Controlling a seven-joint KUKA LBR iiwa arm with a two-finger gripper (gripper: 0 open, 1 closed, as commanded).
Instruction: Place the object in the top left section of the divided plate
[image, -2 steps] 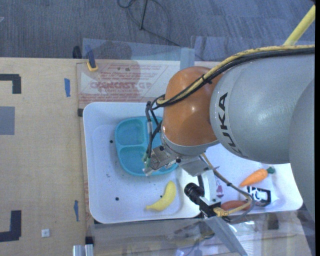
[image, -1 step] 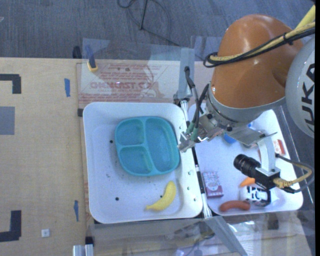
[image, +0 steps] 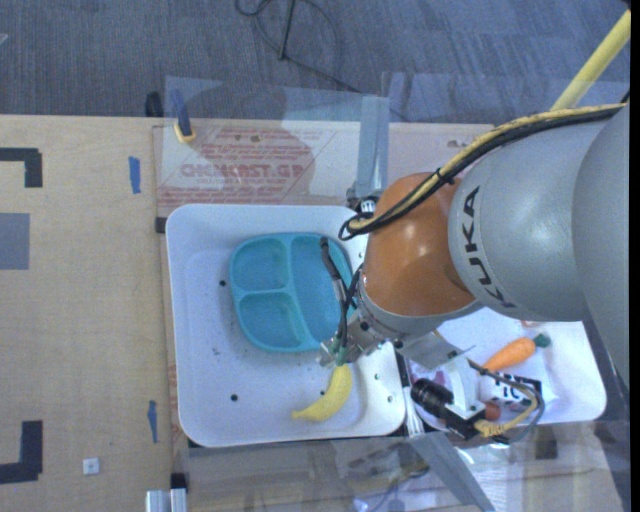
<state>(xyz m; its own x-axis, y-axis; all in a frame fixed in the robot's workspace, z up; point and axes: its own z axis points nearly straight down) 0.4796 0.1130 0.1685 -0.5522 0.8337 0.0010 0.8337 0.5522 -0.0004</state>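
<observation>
The banana (image: 328, 397) lies on the floor of the left white bin (image: 195, 330), just below the lower right corner of the blue divided plate (image: 288, 293), not touching its sections. The gripper (image: 340, 350) hangs right over the banana's upper end, beneath the orange wrist, and whether it is open or closed cannot be told here. A good grasp would likely take the fruit across its middle, lift clear of the plate's rim, then carry it to the top left section (image: 262, 266).
</observation>
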